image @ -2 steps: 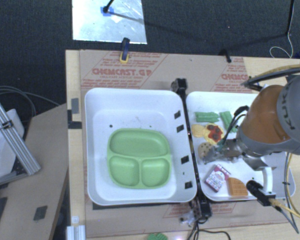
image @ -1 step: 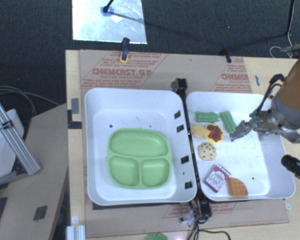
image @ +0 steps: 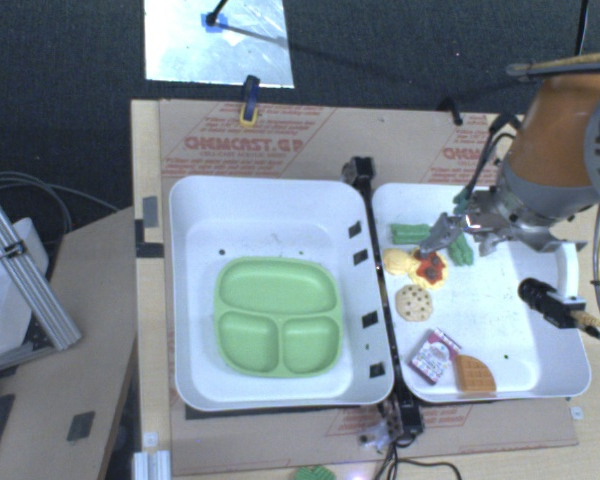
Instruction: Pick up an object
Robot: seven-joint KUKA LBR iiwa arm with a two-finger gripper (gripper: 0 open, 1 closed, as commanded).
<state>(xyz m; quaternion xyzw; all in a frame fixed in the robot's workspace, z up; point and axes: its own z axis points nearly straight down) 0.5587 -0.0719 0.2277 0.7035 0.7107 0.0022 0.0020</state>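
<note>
While the tool (image: pixel 438 251) sits low in the right bin (image: pixel 540 363) over a small orange-red toy (image: pixel 431 269) by the yellow piece (image: pixel 399 262), can't tell if it's clenched or released.

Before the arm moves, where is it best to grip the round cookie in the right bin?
Probably across the rim of the cookie, coming straight down. It lies flat on the bin floor, with free space to its right and below; toys crowd its upper side.
</note>
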